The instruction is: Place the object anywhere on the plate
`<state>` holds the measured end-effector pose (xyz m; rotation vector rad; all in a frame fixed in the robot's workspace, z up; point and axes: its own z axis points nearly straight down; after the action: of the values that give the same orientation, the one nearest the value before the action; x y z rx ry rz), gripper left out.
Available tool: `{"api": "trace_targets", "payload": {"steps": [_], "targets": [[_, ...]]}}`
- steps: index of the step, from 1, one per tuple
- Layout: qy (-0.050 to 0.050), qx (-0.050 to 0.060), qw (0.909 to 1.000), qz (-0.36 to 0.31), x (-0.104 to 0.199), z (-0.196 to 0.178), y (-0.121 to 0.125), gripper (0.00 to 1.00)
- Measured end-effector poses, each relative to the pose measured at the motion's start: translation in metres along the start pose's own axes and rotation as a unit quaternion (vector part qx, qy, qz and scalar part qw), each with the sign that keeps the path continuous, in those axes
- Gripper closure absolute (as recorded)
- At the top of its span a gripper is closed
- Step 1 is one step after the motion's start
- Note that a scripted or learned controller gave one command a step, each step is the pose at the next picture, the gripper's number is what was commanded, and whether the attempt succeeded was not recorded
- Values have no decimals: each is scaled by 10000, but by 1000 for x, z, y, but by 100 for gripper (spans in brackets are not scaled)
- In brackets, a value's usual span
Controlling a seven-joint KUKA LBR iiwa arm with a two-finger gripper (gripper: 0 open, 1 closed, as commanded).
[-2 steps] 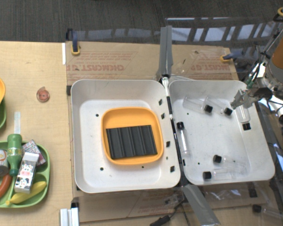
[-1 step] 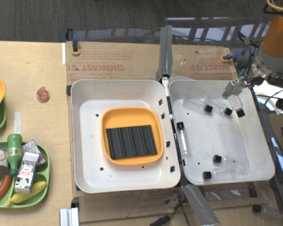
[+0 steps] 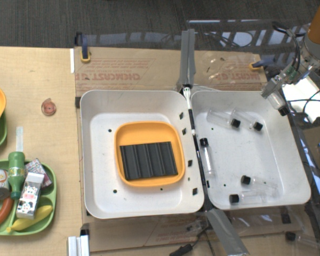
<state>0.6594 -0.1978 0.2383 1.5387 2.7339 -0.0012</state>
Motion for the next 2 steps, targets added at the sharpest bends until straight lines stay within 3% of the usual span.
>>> {"api": "trace_targets", "payload": {"steps": [1,2], "targets": [[0,0,9985,-543,-22,-50,-13,100],[5,2,9937,-1125,-20,-190,-14,100]]}}
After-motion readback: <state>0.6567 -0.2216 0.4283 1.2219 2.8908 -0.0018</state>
